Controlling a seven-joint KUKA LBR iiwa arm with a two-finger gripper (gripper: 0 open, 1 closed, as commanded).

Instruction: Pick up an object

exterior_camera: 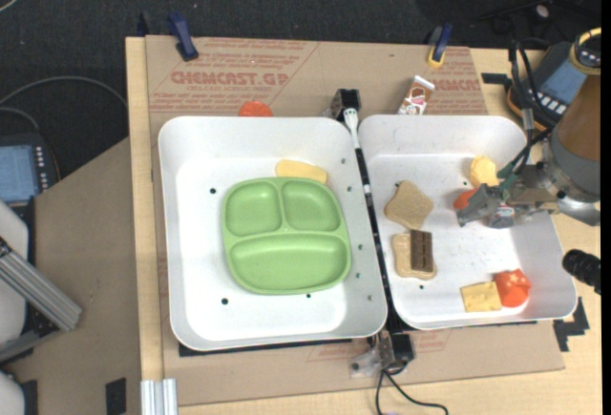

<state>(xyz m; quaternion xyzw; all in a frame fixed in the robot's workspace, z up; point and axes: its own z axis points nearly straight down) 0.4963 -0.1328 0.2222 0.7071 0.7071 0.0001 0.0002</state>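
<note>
Orange, small rounded toy piece (463, 199) is being located in the right white plastic bin (449, 132), touching the end effector (474, 207) tip. Whether it is being grasped cannot be told. Light, stiff, probably slippery; its sides are being recommended for gripping.

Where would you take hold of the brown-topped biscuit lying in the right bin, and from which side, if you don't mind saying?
Probably across its two long edges, coming straight down from above. The biscuit lies flat on the right bin floor, long and narrow, so its short width likely suits the gripper. The toast slice sits close to its upper end, so grip mid-length.
</note>
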